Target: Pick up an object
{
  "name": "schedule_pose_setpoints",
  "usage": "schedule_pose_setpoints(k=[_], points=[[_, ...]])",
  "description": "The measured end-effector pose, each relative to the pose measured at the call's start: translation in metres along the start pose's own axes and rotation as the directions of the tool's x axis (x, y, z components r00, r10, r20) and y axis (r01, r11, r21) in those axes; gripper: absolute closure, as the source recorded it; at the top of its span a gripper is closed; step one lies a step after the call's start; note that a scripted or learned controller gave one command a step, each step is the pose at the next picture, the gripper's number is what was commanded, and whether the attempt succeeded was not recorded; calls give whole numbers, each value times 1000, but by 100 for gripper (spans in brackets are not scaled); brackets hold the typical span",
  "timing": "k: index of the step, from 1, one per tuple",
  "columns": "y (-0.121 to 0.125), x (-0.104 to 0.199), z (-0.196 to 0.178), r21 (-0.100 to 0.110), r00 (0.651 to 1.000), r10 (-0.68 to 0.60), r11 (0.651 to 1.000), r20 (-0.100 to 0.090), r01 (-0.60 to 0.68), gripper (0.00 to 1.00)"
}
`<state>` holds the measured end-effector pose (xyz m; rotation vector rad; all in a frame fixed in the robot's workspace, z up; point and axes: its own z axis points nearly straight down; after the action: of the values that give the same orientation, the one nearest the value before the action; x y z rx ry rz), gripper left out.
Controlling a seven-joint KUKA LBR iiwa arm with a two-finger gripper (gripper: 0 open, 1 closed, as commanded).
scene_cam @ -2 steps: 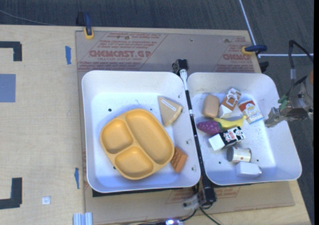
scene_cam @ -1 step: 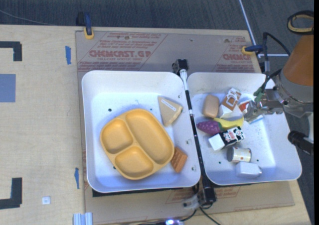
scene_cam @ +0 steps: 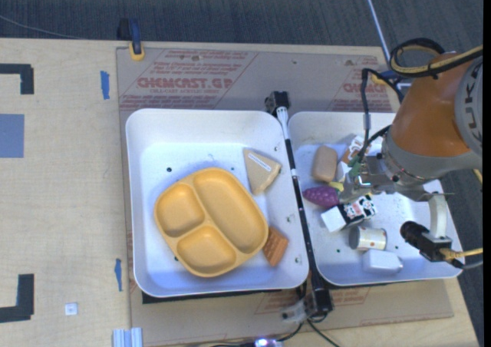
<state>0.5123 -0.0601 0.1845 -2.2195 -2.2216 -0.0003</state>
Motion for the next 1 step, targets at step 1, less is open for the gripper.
schedule_pose_setpoints(k=[1], points=[[16, -86, -38, -3, 1000, 1, 1000, 3, -1, 100]])
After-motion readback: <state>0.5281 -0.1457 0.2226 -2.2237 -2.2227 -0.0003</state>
